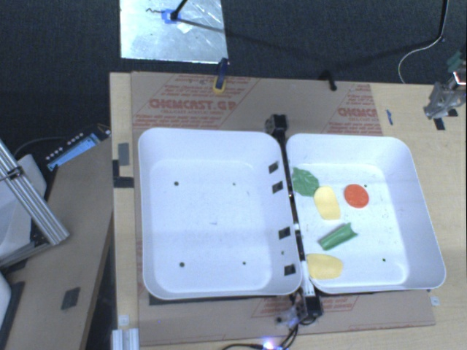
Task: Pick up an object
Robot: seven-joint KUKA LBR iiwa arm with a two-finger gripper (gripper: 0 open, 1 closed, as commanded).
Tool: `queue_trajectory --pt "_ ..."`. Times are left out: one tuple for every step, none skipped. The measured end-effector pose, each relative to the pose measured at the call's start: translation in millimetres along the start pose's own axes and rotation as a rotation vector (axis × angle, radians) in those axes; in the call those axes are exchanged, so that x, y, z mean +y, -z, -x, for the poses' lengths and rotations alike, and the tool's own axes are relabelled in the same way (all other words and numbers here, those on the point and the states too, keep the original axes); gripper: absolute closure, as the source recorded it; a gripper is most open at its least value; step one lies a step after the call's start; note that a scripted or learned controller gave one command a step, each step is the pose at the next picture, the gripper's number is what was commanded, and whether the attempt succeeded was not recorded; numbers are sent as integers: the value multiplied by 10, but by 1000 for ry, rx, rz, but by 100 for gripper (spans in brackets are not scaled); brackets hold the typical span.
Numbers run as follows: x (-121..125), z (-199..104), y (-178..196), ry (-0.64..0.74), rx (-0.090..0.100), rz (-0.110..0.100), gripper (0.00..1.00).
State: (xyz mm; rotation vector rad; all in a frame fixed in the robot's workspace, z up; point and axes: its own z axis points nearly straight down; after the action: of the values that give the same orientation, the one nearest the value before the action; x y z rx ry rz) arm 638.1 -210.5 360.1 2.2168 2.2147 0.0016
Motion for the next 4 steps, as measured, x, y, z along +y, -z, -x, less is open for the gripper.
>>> queue_trajectory --pt "-238 -36 429 2 3 -1 100" --pt "-562 -222 899 6 4 -1 100" --pt "204 -35 1173 7 0 4 100" --pt "-631 -26 1796 1 3 -1 100"
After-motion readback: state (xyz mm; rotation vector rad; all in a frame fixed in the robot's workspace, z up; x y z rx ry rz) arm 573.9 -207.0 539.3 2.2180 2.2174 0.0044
